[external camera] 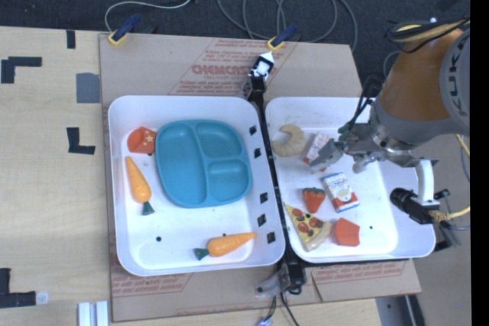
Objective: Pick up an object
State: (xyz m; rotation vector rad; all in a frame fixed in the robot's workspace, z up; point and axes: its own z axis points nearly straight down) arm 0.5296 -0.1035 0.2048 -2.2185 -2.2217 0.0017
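A: Which step is judged to be in hand?

B: The approach. The gripper is seen low over the right bin, beside the croissant; nothing is seen between its fingers, and their spread cannot be told.

A: What is called for next?

B: A descent onto one object. The strawberry, milk carton and pizza slice are crowded just below, so a clean closure may be hindered.

Even, soft overhead light, faint shadows inside the white bins, slightly soft, low-resolution focus throughout.
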